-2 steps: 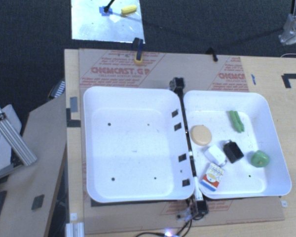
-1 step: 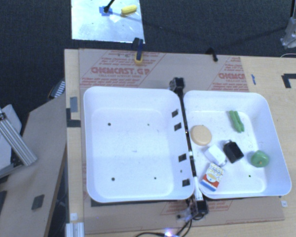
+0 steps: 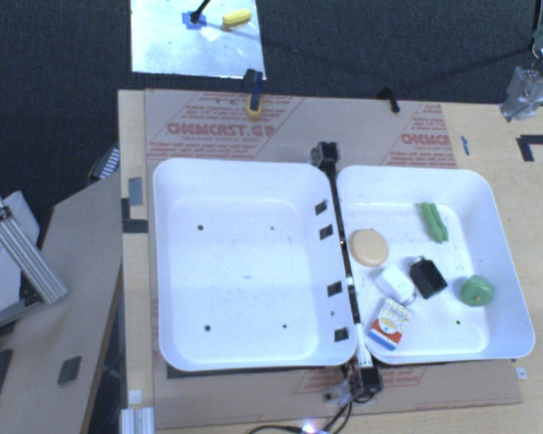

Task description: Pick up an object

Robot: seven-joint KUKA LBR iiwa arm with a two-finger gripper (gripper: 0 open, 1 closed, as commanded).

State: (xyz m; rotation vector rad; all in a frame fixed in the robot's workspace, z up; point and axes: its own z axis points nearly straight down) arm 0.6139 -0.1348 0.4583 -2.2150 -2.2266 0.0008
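The right white bin (image 3: 502,233) holds several objects. A green stick-like piece (image 3: 433,221) lies near its far side. A tan round disc (image 3: 369,248) sits by the left wall, with a white block (image 3: 395,284) and a black object (image 3: 426,278) just in front of it. A green round object (image 3: 476,290) rests at the right, and a red, white and blue box (image 3: 389,325) lies near the front wall. My gripper (image 3: 528,93) shows as a grey metallic shape at the upper right, over the bench's far corner and well away from all the objects.
The left white bin (image 3: 176,188) adjoins the right one, with black clips (image 3: 327,232) along the shared wall. A shiny metal sheet (image 3: 163,34) bearing a yellow item (image 3: 236,17) lies beyond the bench. An aluminium rail (image 3: 18,247) leans at the left.
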